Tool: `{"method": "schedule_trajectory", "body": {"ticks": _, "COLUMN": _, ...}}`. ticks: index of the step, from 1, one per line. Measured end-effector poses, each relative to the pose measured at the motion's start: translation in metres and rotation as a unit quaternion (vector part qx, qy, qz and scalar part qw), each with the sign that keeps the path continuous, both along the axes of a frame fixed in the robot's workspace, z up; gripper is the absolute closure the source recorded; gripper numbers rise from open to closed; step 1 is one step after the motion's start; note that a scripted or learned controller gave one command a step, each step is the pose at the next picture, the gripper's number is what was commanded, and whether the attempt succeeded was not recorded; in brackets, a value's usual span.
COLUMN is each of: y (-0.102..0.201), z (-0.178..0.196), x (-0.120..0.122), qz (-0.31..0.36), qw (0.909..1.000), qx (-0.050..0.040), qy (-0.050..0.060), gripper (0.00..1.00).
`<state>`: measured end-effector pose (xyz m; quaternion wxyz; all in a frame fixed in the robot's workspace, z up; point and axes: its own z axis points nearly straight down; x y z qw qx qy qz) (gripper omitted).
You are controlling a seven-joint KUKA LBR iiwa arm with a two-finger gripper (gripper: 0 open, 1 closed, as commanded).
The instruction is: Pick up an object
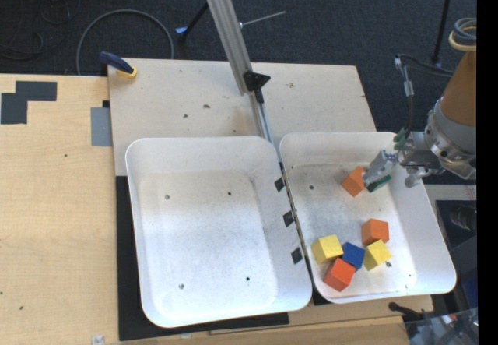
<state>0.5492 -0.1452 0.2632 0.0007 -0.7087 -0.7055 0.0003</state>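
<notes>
I see two white bins side by side: the left bin and the right bin. My arm comes in over the right bin. My pincer sits right at an orange block, touching it, but I cannot tell if I hold it. Nearer the front lie an orange cube, two yellow cubes, a blue cube and a red cube
</notes>
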Motion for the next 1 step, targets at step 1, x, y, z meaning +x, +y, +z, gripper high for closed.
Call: {"method": "schedule_trajectory", "body": {"ticks": 1, "y": -0.0001, "z": 0.0, "x": 0.0, "qz": 0.0, "qw": 1.0, "qx": -0.0001, "qy": 0.0, "gripper": 0.0}}
